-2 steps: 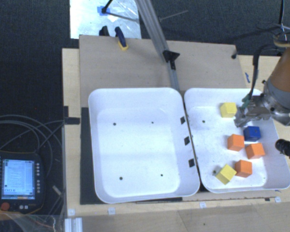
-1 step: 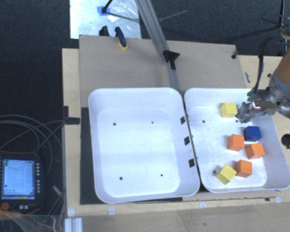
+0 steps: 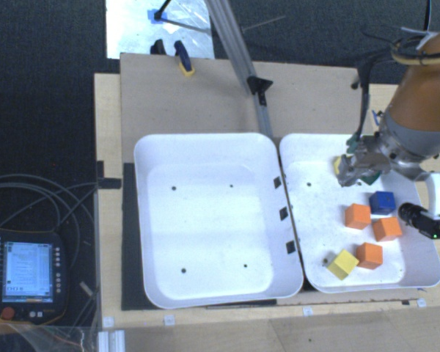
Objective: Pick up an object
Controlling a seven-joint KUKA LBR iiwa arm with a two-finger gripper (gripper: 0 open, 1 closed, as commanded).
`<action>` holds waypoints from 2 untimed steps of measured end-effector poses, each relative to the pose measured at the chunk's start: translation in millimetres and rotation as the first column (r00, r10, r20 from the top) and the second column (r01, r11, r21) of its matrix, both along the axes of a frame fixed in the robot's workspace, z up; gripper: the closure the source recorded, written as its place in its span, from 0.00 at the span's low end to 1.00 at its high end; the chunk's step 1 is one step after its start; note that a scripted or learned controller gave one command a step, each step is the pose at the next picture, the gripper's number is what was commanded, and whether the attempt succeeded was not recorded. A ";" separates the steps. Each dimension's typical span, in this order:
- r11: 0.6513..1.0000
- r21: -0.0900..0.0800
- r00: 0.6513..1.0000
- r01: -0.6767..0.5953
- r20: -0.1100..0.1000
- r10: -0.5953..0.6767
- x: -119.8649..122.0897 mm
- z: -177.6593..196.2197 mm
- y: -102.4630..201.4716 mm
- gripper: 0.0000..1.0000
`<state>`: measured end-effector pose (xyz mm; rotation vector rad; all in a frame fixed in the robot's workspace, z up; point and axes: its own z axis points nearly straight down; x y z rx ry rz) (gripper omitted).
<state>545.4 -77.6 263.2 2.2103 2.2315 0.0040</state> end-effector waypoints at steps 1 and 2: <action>1.000 0.000 1.000 -0.001 0.000 0.001 7.3 3.2 45.0 1.00; 1.000 0.001 1.000 -0.001 0.001 0.001 13.0 6.2 92.6 1.00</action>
